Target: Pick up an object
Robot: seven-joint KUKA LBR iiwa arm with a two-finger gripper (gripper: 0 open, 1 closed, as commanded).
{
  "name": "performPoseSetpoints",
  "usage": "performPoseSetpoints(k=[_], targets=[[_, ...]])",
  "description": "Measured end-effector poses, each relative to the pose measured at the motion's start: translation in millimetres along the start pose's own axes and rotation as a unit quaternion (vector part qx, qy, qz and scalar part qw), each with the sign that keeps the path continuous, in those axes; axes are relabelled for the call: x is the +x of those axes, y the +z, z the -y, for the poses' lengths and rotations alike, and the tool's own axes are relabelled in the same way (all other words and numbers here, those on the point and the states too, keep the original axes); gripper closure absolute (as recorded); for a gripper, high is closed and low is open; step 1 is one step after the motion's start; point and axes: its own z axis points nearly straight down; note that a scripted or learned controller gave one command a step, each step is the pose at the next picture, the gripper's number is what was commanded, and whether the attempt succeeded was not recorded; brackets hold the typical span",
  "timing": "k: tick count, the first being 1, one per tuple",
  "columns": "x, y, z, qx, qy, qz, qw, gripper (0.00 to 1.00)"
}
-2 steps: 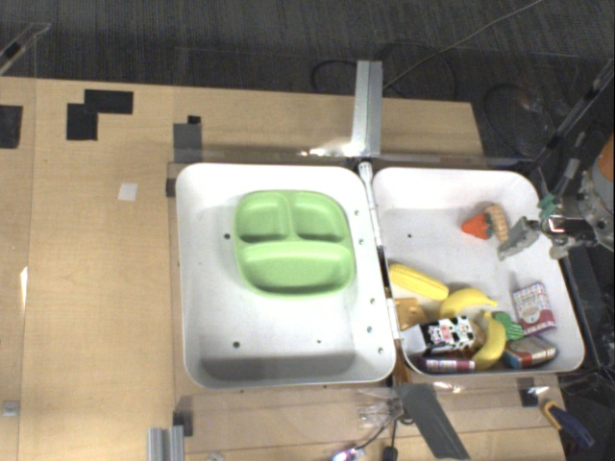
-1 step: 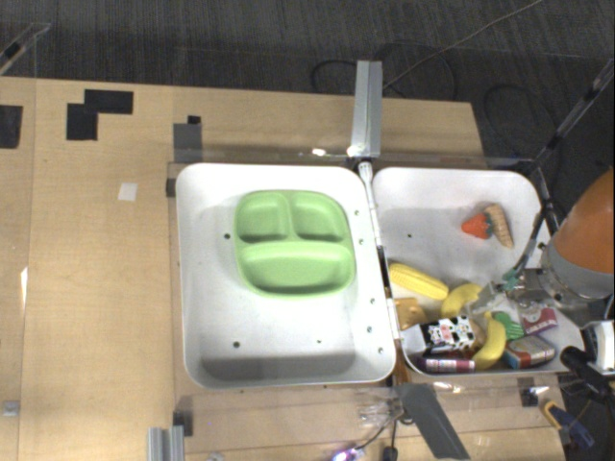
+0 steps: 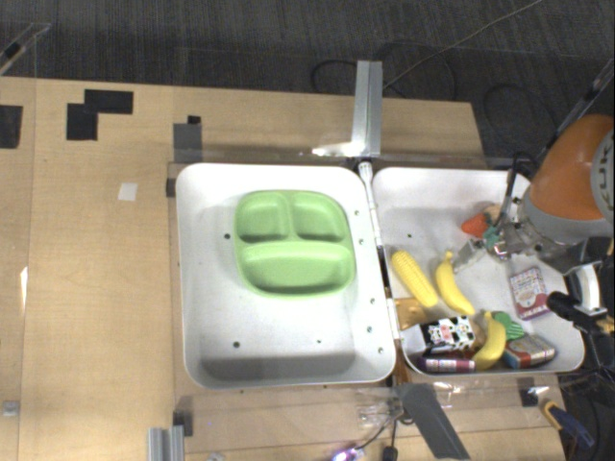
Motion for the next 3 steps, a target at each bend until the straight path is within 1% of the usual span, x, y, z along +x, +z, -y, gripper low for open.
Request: performPoseSetpoints(k=[1,2,3], targets=[[62.8,-2.5,25.5,-0.002,-0.112,0.001,0.9937,0.00],[43.6,-8.1,-24.4,0.005,-0.120,-0.003,0.9927,0.00],[68.9,0.0,-48.1,0.001,-0.182,-0.001,0.9832,0.00]])
